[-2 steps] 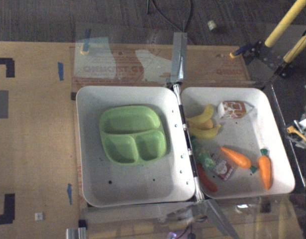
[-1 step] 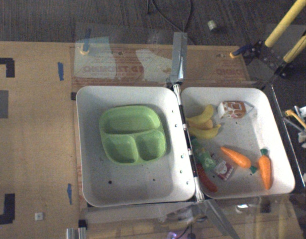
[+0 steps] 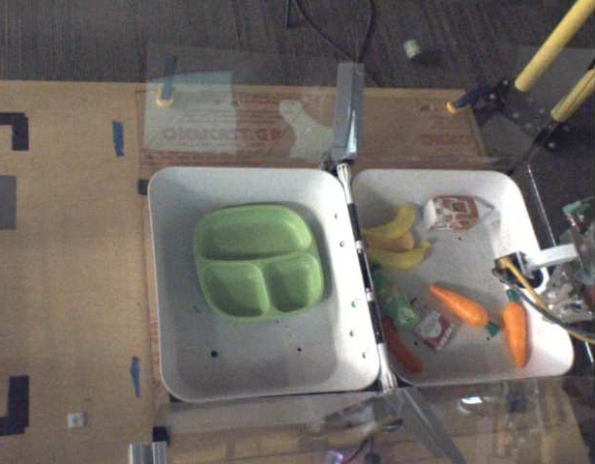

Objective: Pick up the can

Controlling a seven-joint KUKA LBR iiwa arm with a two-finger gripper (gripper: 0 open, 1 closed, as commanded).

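A carrot [image 3: 516, 334] lies beside the gripper [image 3: 566, 288], its grip impossible to tell. The apparent can [image 3: 435, 329] lies apart, past another carrot [image 3: 460, 305].

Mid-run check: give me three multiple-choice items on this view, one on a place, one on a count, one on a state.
1. Where is the green divided plate?
A. in the view's left bin
B. in the right bin
C. on the floor

2. How many carrots lie in the right bin?
A. one
B. two
C. four

3. How does the plate lie?
A. open side up
B. face down
C. on its edge

Key:
1 A, it sits inside the left bin's white walls.
2 B, a second carrot lies near the first.
3 A, its three compartments face the camera.
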